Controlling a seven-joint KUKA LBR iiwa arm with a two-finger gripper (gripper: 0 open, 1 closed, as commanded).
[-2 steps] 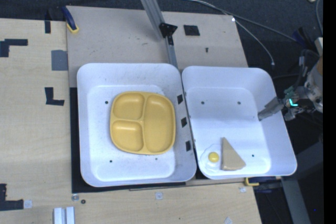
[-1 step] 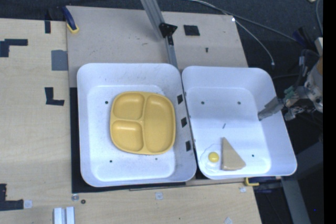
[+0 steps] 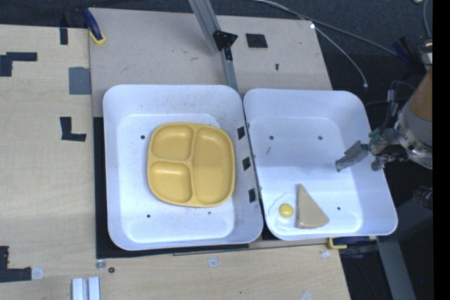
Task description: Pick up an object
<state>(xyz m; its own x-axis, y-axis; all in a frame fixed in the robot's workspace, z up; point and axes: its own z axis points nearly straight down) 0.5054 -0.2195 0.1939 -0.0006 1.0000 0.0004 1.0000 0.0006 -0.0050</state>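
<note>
A tan wedge-shaped block (image 3: 309, 209) lies near the front of the right bin (image 3: 351, 106), with a small yellow ball (image 3: 285, 210) just left of it. A yellow divided plate (image 3: 191, 164) sits in the middle of the left bin (image 3: 126, 151). My gripper (image 3: 364, 159) hangs over the right bin's right side, above and to the right of the wedge and apart from it. Its fingers are spread open with nothing between them.
The arm's wrist (image 3: 415, 130) enters from the right edge over the right bin's rim. A grey metal pole (image 3: 204, 7) slants across the bench behind the bins. Cables trail over the dark floor at the back.
</note>
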